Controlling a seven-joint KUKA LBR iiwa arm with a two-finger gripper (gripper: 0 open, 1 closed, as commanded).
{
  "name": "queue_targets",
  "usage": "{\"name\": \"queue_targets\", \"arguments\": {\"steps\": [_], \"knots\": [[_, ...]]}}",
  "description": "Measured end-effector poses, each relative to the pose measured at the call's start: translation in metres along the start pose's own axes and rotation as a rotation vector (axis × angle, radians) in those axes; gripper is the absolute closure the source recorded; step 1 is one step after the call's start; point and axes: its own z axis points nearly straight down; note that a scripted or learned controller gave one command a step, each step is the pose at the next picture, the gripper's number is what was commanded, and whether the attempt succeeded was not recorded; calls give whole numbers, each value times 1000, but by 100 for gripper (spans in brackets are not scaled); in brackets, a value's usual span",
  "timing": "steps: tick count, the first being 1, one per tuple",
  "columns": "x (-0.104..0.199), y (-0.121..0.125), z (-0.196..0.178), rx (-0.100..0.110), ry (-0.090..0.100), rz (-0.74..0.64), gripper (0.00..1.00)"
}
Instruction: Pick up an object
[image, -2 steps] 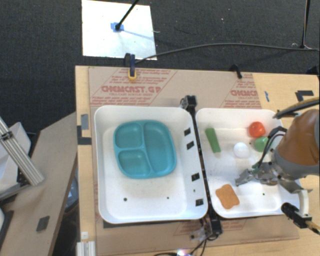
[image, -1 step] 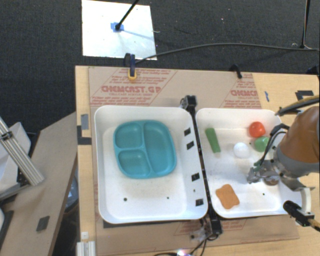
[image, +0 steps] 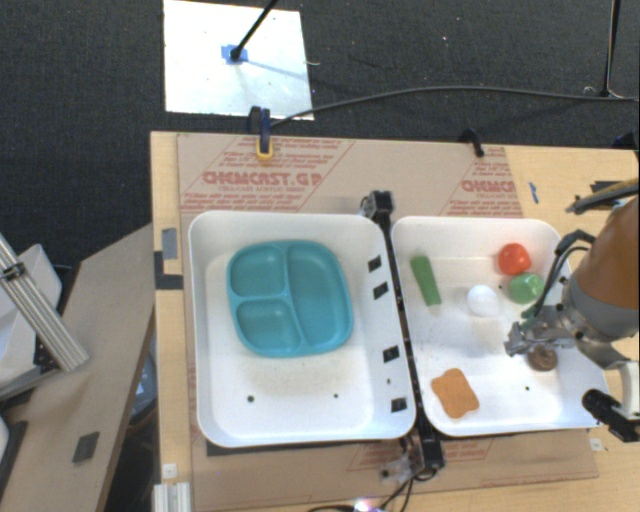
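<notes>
Claw (image: 530, 345): low in my right bin (image: 500, 415); I cannot tell its state.
Nearest target: small brown object (image: 543, 359), touching its right side.

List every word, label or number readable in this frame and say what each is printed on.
"CHEMCAST GP", red print on the brown protective sheet behind the left bin.
A second red print of the same kind on the sheet behind the right bin, cut off and not fully readable.
Smaller red lines under both: too blurred to read.
</notes>
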Motion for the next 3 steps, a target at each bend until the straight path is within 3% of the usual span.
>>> {"name": "queue_targets", "arguments": {"steps": [1, 2, 3], "knots": [[-4, 0, -64, -3, -1, 0, 100], [-4, 1, -91, 0, 0, 0, 100], [53, 8, -100, 2, 3, -6, 100]]}}
